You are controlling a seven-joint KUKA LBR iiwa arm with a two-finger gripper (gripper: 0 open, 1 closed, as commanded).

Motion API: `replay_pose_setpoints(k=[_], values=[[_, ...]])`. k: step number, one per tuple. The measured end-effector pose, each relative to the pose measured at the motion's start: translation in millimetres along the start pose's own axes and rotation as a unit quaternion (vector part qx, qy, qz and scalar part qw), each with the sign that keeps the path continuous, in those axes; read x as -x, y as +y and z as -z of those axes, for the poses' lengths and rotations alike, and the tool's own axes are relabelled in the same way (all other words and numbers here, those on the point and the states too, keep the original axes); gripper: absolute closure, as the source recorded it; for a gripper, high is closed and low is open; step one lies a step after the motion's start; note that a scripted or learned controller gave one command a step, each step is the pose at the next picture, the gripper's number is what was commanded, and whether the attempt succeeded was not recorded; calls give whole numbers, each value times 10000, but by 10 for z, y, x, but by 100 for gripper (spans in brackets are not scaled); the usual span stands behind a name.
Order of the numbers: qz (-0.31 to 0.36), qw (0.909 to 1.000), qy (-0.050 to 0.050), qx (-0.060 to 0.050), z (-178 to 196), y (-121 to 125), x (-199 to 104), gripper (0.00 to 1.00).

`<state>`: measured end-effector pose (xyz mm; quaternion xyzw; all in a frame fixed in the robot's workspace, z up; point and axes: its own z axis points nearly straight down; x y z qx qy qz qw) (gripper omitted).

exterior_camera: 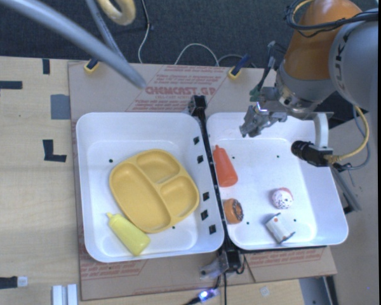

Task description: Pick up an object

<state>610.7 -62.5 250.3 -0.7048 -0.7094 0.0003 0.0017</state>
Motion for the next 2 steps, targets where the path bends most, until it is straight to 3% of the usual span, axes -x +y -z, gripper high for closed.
replay_pose_setpoints(k=[2], values=[[1,10000,-5,9,-41,-103,-956,100]])
